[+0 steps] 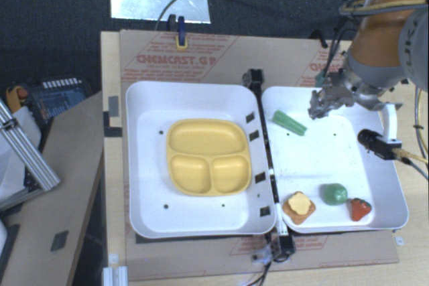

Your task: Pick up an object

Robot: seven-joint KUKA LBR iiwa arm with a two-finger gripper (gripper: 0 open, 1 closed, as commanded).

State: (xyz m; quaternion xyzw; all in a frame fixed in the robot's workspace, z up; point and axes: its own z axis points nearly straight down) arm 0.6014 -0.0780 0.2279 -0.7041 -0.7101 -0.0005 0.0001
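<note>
My end effector [320,106] hangs over the far side of the right bin [375,224], just right of the green block [289,122].

I reach in from the right, grey arm with its orange band above the wrist; how far my end effector is parted I cannot tell, and nothing shows between its tips; the green block lies tilted on the bin floor near the far left corner, close beside me but whether touching I cannot tell; along the near edge of the same bin sit a tan and yellow piece [299,206], a round green piece [334,193] and a red piece [360,209], well apart from me; the left bin [144,144] holds a yellow divided tray [208,155], flat in its middle; both bins rest on the bench [114,77].
</note>
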